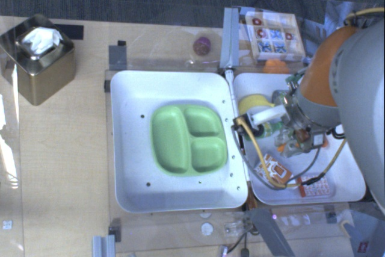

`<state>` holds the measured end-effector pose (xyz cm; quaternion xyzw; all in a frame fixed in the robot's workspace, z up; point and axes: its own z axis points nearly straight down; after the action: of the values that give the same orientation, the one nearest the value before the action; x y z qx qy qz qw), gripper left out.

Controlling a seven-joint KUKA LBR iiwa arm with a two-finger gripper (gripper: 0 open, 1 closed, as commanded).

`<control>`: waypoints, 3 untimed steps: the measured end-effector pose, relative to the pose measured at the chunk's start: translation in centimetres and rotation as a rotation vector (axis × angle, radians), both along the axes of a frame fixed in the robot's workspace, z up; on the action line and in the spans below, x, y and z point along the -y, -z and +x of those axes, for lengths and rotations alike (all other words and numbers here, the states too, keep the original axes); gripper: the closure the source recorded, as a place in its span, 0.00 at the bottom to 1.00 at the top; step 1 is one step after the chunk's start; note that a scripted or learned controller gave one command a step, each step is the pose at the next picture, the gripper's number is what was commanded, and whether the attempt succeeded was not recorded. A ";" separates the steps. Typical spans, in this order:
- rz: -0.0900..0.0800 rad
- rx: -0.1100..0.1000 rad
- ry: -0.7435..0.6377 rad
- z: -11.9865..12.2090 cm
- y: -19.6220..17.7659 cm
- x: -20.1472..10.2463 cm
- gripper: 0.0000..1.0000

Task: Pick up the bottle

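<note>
My gripper (pixel 287 129) is down in the right bin (pixel 355 189), under the grey arm and its orange band. A clear bottle-like thing with a green part (pixel 272 127) lies just left of the gripper, close against it. Whether the two touch is hidden by the wrist and cables. A yellow rounded object (pixel 254 103) sits just above the gripper, toward the bin's back left.
The left bin (pixel 129 189) holds a green divided plate (pixel 187 139). An orange-and-white packet (pixel 275 170) and a pink card (pixel 316 189) lie at the right bin's front. A picture box (pixel 274 36) stands behind the bins, and a brown tissue box (pixel 39 60) at far left.
</note>
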<state>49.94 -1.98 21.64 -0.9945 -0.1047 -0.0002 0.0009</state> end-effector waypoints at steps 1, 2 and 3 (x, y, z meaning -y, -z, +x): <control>0.000 0.001 0.006 4.5 3.2 -7.2 1.00; -0.002 0.002 0.005 6.3 -0.3 4.8 1.00; -0.002 0.007 0.003 5.0 -10.2 0.2 1.00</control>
<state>54.96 -2.20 31.86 -0.9947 -0.1032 -0.0037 -0.0004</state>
